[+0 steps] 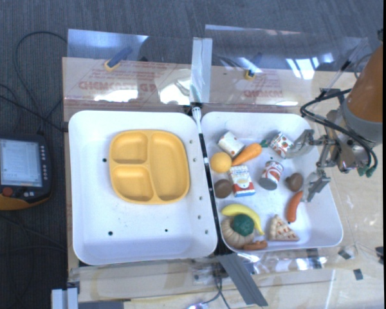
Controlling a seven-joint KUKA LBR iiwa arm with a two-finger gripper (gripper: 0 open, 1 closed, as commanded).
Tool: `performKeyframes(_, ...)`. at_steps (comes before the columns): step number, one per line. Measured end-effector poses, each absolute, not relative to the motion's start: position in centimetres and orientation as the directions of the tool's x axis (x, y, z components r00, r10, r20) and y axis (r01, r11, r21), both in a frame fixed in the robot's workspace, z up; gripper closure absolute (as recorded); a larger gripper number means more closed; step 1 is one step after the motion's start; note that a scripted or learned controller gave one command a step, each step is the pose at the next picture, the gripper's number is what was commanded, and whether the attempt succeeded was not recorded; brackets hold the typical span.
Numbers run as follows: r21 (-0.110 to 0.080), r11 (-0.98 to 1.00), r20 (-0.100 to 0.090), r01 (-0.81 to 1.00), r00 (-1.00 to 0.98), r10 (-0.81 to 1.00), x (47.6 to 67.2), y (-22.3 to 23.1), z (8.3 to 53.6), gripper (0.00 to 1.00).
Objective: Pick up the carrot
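The carrot (248,153), orange with a green tip pointing right, lies tilted in the upper middle of the right bin (331,221). A white cylinder (230,143) lies at its left and a lemon (220,163) below-left. My gripper (312,164) hangs over the right side of the same bin, well to the right of the carrot. It is open, with one finger (303,140) near a small red-and-white can (281,144) and the other finger (318,187) beside a brown lump (294,181). Nothing is between the fingers.
The right bin also holds a milk carton (242,180), a tin can (271,174), a red sausage (294,206), a banana (241,211), broccoli (242,224) and a pizza slice (283,229). A yellow divided plate (148,166) sits in the left bin (90,224).
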State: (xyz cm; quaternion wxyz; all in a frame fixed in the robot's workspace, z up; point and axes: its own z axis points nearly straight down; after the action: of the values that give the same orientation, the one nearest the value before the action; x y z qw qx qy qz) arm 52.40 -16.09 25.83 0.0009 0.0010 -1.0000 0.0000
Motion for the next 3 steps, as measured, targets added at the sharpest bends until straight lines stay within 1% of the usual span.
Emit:
performKeyframes(1,-0.003,0.982,-0.010,-0.187,-0.982,-0.188,61.5,-10.6,8.9,0.00)
performKeyframes(2,0.000,0.999,-0.010,0.042,-0.999,0.042,62.3,-10.1,8.9,0.00)
performKeyframes(3,-0.003,0.999,-0.014,0.041,-0.999,0.041,62.5,-10.1,9.8,1.00)
